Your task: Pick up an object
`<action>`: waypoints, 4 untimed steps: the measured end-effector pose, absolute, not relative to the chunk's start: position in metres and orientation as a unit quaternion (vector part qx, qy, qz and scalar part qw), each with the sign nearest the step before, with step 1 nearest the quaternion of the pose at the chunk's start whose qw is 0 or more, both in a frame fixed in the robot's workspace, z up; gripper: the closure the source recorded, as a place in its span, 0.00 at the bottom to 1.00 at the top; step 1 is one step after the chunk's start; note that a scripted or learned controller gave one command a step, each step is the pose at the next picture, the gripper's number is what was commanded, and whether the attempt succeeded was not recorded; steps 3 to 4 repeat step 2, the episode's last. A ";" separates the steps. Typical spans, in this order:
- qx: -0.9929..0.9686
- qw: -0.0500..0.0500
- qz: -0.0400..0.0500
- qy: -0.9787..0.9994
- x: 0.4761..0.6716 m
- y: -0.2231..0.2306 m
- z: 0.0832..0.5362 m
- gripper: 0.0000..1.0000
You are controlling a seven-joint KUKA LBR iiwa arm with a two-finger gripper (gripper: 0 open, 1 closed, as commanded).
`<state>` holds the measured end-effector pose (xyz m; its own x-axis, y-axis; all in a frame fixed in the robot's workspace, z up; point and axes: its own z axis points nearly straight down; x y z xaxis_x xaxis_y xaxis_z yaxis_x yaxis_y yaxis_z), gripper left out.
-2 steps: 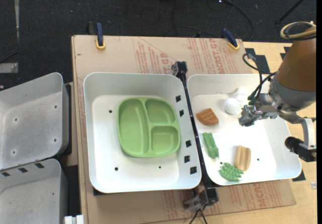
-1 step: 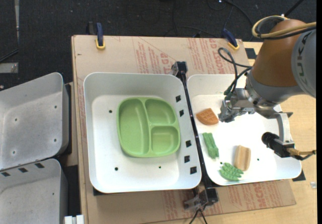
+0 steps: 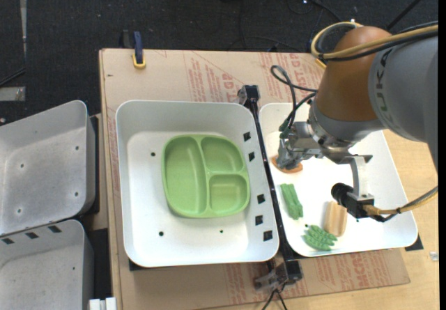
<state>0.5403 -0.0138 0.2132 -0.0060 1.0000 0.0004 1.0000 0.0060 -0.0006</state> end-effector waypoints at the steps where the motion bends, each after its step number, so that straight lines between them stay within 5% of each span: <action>1: -0.705 0.000 0.000 -0.709 0.541 0.035 0.216 1.00; 2: -0.705 0.000 -0.001 -0.709 0.555 0.093 0.228 1.00; 4: -0.705 0.000 -0.001 -0.709 0.555 0.093 0.228 1.00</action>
